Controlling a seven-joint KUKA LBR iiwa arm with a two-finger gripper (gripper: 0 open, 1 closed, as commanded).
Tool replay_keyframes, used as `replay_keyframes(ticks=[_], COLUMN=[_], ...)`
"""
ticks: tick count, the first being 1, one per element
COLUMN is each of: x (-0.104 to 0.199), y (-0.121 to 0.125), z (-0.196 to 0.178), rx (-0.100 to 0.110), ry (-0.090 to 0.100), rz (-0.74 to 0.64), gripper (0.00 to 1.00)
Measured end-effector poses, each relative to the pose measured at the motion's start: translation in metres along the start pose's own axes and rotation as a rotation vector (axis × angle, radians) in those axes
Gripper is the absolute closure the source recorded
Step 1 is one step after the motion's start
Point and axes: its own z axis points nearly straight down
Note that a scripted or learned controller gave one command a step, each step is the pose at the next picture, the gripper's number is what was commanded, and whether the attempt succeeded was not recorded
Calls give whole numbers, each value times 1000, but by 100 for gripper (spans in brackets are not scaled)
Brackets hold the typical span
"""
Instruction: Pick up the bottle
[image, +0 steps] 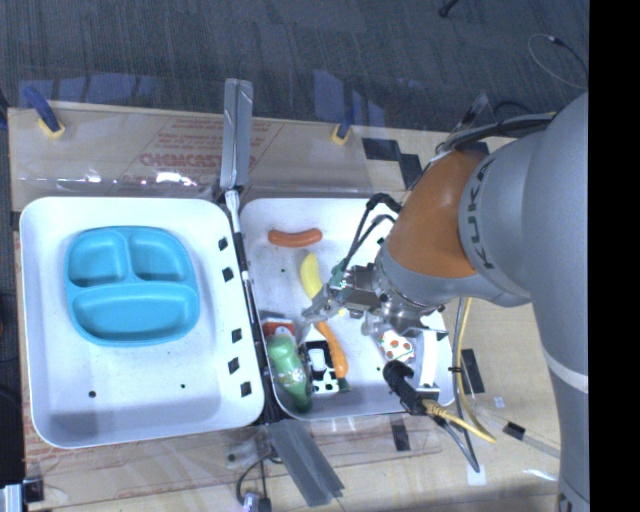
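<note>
The green bottle lies in the near left corner of the right bin, its red cap end pointing away toward the bin's middle. My gripper hovers over the middle of that bin, just above and to the right of the bottle's cap end and apart from it. The grey arm with its orange band covers the right side of the bin. Nothing shows in the gripper's grasp.
In the right bin are a sausage, a yellow banana, an orange carrot beside the bottle, a black-and-white block and a white spotted piece. The left bin bears a blue divided plate.
</note>
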Motion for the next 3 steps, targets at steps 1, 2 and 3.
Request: replay_keyframes(ticks=[1,2,3], x=[120,188,239], y=[-39,-10,56], z=[1,6,81], rx=[2,2,-23], ry=[-1,-2,10], rz=[-177,0,38], gripper=[0,0,0])
